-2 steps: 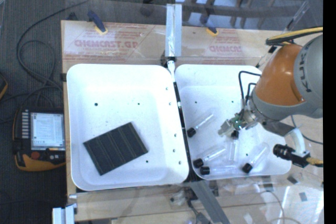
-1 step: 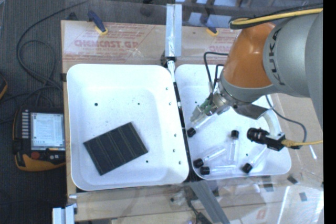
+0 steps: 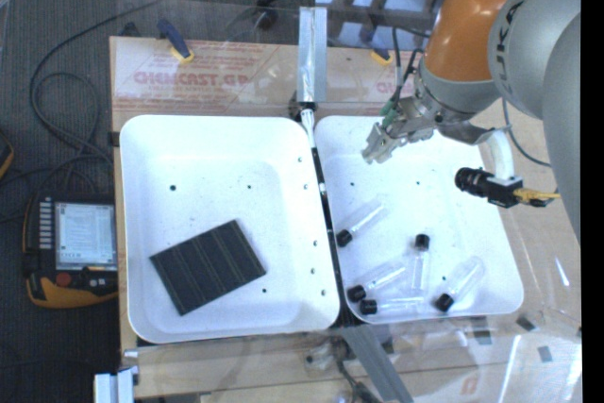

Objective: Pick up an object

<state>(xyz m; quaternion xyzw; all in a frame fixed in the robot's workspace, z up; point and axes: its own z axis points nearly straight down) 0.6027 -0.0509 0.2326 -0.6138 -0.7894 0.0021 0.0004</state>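
**Fig. 1. My gripper over the right bin, with the objects lying below it**

My gripper point(image 3: 380, 144) hangs over the far left corner of the right bin point(image 3: 429, 179), just beside the rim that divides the two bins. It sits at the end of my grey arm, under the orange band point(image 3: 467, 24), and points down and to the left in the camera view. From this slant I cannot tell how far my jaws stand apart, nor whether they have hold of anything.

Right bin: tube A point(image 3: 366, 220) lies slanted near the divider, at mid-bin, and is the one nearest my gripper without touching it. Tube B point(image 3: 419, 261) lies near the bin's middle, its cap toward the far wall. Tube C point(image 3: 382, 278) and tube D point(image 3: 401, 304) lie close together by the near left corner, caps toward the divider. Tube E point(image 3: 462, 280) lies toward the near right corner, its cap toward the near rim. All five are clear with black caps and lie flat.

Left bin point(image 3: 208, 165): a dark ribbed pad point(image 3: 208, 266) lies flat in the near half, turned at an angle to the walls.

Outside the bins: a handheld pendant point(image 3: 71, 245) lies left of the bench, and a blue clamp point(image 3: 175, 40) sits at the far edge.
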